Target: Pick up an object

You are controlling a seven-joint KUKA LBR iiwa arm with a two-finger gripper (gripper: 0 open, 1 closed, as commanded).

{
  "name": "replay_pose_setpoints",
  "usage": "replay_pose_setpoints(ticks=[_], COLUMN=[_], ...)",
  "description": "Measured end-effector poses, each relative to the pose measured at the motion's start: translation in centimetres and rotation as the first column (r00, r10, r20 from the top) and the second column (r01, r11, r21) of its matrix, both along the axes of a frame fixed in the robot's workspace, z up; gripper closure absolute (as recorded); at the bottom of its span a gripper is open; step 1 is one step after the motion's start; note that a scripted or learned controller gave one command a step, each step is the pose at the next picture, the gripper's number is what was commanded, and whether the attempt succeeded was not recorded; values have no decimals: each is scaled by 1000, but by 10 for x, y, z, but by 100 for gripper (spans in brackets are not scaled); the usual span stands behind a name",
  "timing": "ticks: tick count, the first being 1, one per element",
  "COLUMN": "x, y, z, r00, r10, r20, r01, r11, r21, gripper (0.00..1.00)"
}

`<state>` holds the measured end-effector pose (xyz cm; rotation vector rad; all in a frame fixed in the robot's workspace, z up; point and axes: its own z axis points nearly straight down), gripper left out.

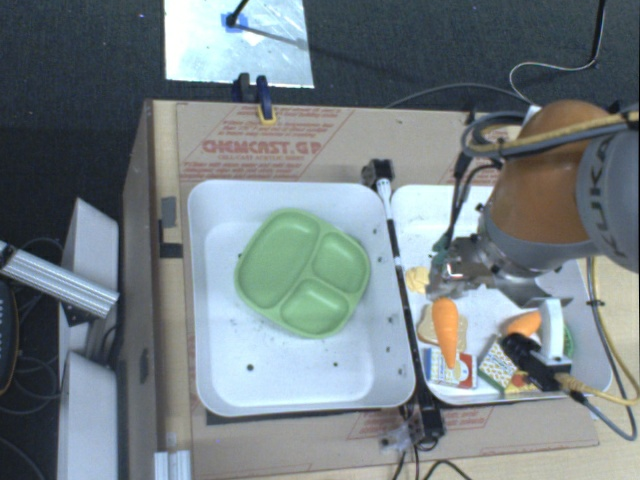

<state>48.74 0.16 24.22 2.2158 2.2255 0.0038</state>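
The gripper [447,271] hangs low over the right bin [420,208], near its left wall; whether it is wide or narrow cannot be told. Just below it lies a carrot [447,330], resting on a slice of bread [428,324]. A yellow item [416,280] sits just left of the gripper. The left bin [215,298] holds a green divided plate [303,271].

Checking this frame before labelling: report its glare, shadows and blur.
Camera view: strong glare on the shiny sheet on the dark floor; even, soft light over both bins, with faint shadow under the green tray; the carrot is fairly sharp, while the gripper area beneath the arm is soft and hard to read.
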Motion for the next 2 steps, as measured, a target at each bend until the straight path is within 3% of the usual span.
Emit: replay_pose_setpoints(ticks=[1, 2], x=[-1, 92], y=[62, 51], z=[-3, 8], r00=[1000, 1000], r10=[0, 0], r20=[-2, 0], r01=[0, 0], r11=[1000, 1000], r21=[0, -1], gripper=[100, 100])
